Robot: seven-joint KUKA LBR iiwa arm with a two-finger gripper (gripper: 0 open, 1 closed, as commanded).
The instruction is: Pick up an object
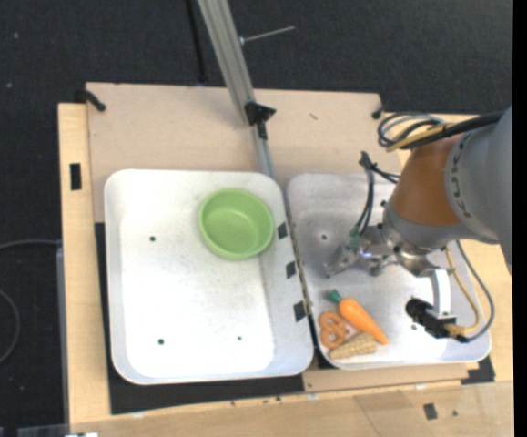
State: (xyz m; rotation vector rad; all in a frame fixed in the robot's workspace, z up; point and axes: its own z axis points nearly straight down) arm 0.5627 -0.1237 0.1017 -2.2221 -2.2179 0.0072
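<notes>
Two white bins sit side by side on the bench: left bin and right bin. All places below are given relative to the right bin.

Arm: enters from the right edge of the view, grey link over the right bin's far right corner, orange band angled down toward the bin's middle. Wrist is tilted, pointing left and downward. Cables loop off the wrist above the far rim and down along the near right side.

Gripper: low over the bin floor, roughly at the bin's centre, a little left of the wrist body. Metal parts blur together here; cannot tell whether it is parted or closed. Nothing visible clamped in it.

Objects in the right bin, near left corner:
- carrot, orange with green top, lying slantwise, green end toward the bin's centre, just nearer the camera than the gripper and apart from it.
- pretzel, orange-brown, touching the carrot's left side.
- corn, pale, against the near rim, just below carrot and pretzel.

Left of the right bin: green bowl, upright, in the left bin's far right part, near the shared wall.

Metal pole runs slantwise from the view's top down to the far end of the gap between the bins.
</notes>
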